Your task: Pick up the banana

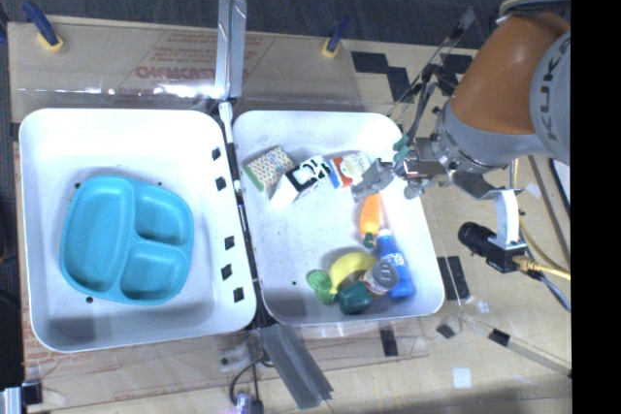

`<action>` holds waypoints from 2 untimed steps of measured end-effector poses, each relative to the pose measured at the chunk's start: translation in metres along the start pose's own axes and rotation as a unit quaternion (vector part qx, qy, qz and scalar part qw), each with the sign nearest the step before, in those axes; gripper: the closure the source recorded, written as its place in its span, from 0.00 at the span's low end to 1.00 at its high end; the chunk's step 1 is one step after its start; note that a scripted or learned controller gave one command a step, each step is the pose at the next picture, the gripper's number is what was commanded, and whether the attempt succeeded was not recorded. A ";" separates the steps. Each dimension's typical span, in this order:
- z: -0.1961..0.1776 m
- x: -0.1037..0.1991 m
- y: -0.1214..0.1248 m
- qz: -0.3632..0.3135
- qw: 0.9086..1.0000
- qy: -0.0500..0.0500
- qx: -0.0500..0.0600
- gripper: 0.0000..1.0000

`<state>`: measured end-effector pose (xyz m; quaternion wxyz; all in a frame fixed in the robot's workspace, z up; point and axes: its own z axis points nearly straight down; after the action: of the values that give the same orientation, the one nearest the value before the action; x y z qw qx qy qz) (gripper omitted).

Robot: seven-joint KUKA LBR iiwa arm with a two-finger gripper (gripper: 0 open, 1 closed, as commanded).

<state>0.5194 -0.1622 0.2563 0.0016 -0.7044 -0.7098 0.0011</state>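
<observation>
A yellow banana lies near the front of the right bin, wedged among other items. My gripper hangs over the upper right part of that bin, above an orange object and well behind the banana. Nothing shows between its fingers. The arm's grey wrist and orange band reach in from the right.
Around the banana lie a green item, a dark green item and a blue bottle. A checkered box and a black-and-white carton sit at the bin's back. A blue divided tray rests in the left bin.
</observation>
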 end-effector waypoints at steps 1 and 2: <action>0.128 -0.004 -0.043 -0.044 0.999 0.000 0.000 0.00; 0.070 0.022 -0.018 -0.234 0.972 -0.001 -0.002 0.00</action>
<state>0.5007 -0.1398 0.1867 -0.0005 -0.5184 -0.8552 0.0001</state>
